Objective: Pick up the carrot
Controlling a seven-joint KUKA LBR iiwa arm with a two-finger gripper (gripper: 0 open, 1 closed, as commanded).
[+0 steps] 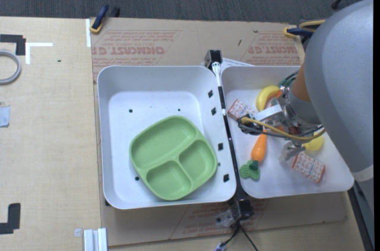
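The carrot [259,148] is orange with a green leafy top [250,170]. It lies in the right bin [279,184], near that bin's left wall and toward the front. My gripper [291,136] hangs over the middle of the right bin, just right of the carrot, under the big grey arm [344,66]. Cables and the wrist hide much of it. Nothing of the carrot lies between the gripper's parts; it rests on the bin floor beside them.
The right bin also holds a banana [268,95], a red-and-white packet [240,108] at the left, another packet [307,167] at the front right and a yellow item [314,143]. A green divided plate [173,156] lies in the left bin [154,80].
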